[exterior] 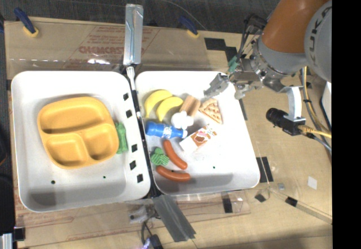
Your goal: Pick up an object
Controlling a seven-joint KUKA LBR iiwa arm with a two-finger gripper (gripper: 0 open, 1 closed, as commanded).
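Sausage (172,173) low; jaws (216,85) above waffle (211,111).

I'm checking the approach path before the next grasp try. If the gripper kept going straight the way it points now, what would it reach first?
The gripper points down and left into the right bin. First in that line looks to be the waffle-patterned triangle, with the tan cylinder just beyond. Depth is hard to judge from this one slanted view.

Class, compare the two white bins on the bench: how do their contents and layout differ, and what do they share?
The left bin holds one large yellow divided tray; the right bin holds many small items, such as a banana and sausages. The gripper hovers at the right bin's upper corner, away from the left bin. Both are shallow and white.
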